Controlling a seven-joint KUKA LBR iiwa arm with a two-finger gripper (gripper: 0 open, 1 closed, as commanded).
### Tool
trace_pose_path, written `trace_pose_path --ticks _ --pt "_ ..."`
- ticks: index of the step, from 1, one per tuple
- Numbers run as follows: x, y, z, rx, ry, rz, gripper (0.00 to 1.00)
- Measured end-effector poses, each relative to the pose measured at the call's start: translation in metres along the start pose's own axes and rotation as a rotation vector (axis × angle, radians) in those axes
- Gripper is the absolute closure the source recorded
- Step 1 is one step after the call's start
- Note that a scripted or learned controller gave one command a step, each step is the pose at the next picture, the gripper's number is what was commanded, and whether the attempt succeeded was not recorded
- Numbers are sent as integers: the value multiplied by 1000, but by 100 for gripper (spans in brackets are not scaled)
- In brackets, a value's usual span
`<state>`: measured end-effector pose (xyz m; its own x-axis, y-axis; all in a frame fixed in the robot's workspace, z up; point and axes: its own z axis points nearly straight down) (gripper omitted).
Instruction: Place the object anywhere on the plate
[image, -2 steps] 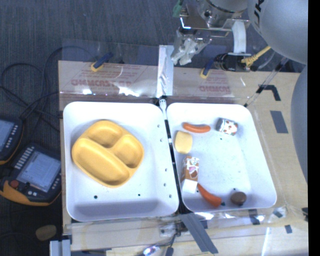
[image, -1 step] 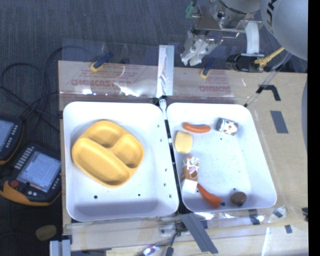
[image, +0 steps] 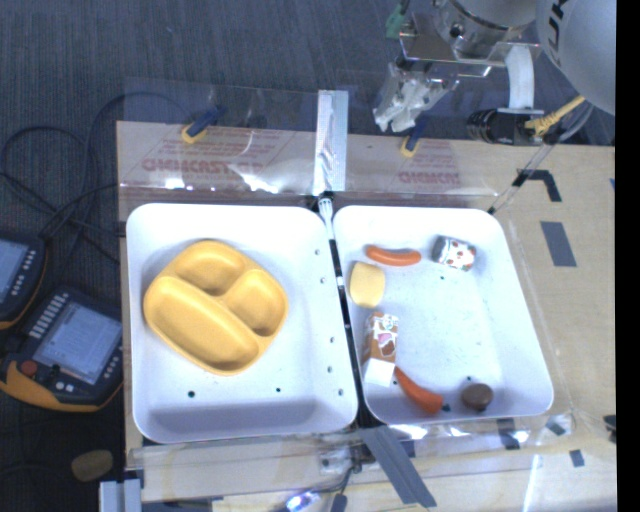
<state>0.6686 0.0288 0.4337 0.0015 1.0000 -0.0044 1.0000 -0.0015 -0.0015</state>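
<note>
Yellow plate (image: 215, 305) fills the left bin (image: 150, 400); in the right bin (image: 520, 340) lie sausages, a cheese wedge and small toys. At the worktop's far edge hangs the gripper (image: 403, 105), well back from them; its fingers' spread I cannot tell.

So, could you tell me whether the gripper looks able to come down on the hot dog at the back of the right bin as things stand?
Probably yes. The hot dog lies flat with bare bin floor around it, and the gripper hangs above the bench just behind the right bin, nothing between them.
</note>
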Motion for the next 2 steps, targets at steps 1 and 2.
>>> trace_pose_path --ticks 1,2 --pt "-1 0 0 0 0 -2 100" --pt "-13 0 0 0 0 -1 100"
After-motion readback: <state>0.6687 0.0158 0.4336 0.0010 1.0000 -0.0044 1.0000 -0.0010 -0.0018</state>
